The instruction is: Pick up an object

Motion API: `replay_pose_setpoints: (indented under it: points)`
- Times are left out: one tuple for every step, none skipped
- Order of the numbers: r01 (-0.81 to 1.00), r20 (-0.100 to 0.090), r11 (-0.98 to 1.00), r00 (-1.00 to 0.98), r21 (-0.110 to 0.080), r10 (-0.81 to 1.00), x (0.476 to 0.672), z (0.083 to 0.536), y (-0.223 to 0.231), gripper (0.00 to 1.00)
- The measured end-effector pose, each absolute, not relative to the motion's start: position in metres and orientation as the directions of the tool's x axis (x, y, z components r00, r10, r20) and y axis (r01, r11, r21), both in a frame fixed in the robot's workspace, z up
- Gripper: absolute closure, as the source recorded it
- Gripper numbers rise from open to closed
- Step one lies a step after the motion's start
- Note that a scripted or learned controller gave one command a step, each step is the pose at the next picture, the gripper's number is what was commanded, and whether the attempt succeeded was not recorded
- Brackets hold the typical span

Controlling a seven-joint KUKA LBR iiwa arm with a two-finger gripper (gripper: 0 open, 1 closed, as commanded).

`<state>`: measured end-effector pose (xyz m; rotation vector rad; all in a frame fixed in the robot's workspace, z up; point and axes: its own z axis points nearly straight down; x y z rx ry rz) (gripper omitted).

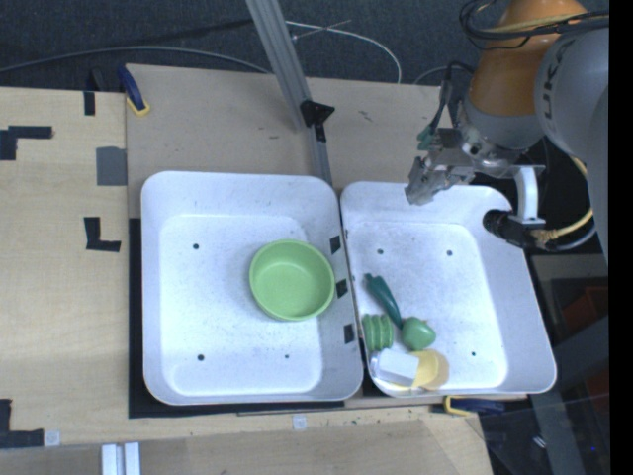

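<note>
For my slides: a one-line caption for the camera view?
Gripper above the right bin's far edge; green bowl in the left bin.

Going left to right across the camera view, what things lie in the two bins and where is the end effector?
Green bowl in the left bin → green brush in the right bin → end effector over that bin's far edge.

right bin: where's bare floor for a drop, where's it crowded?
Right bin: bare across the far half below the gripper and down the right side. Crowded at the near left corner: green scoop, ridged green piece, white and yellow pieces. Left bin: bare all round the green bowl.
</note>
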<state>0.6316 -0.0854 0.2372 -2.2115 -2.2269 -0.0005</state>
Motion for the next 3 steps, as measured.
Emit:
replay_pose_setpoints:
  points:
    - [1.0, 0.002, 0.007, -0.007, -0.003, 1.0, 0.626, 0.229, -0.026, 1.0]
    - [1.0, 0.002, 0.007, -0.007, -0.003, 1.0, 0.606, 0.237, 0.029, 1.0]
    - [1.0, 0.001, 0.007, -0.007, -0.004, 1.0, 0.596, 0.223, 0.083, 1.0]
